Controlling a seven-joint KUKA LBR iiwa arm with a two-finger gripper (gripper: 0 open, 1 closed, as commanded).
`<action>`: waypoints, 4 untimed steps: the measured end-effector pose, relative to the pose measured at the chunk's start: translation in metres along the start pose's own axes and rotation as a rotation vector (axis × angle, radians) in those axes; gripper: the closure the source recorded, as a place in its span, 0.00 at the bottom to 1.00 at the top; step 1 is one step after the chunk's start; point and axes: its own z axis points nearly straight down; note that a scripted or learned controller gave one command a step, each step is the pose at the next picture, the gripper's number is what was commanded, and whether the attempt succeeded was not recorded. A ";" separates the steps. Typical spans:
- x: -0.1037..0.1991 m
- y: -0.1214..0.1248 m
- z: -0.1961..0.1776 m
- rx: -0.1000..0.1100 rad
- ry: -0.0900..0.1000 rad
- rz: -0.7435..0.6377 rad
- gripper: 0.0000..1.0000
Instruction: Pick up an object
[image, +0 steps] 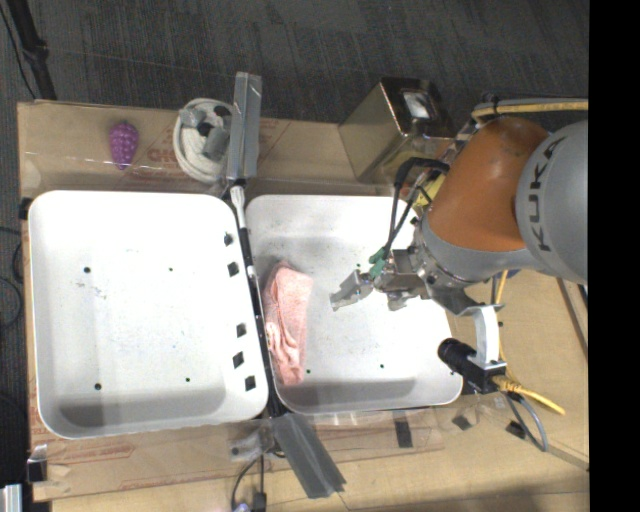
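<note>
Camera view: pink cloth (285, 322), crumpled, elongated, lying in right bin (410, 385) against left wall, beside divider (245, 300). Tool (348, 292) hovering over right bin, right of cloth, apart from it; nothing seen between fingers, opening impossible to tell. Left bin (60, 300) alongside. Purple object (123, 143) and white coil (203, 138) on table (70, 130) beyond bins.
</note>
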 end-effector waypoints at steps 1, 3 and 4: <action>0.006 0.061 0.150 -0.008 -0.002 -0.121 0.00; -0.013 0.079 0.149 -0.007 -0.001 -0.198 0.00; -0.026 0.039 0.149 -0.006 0.001 0.055 0.00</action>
